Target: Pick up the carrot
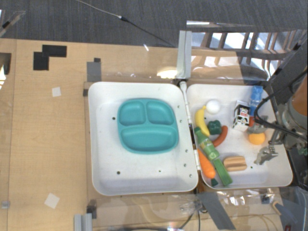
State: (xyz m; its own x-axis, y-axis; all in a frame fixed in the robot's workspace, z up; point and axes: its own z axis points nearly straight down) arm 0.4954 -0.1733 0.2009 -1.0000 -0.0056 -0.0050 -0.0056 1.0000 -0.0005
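The left bin (98, 143) holds a teal tray (147, 125) with bare white floor all round it. The right bin (284, 179) is crowded: the carrot (206, 164) lies by its left wall, touching a green cucumber (216, 163), below a banana (200, 121). The gripper (266, 156) hangs near the right wall, beside an orange (257, 138); its state I cannot tell.
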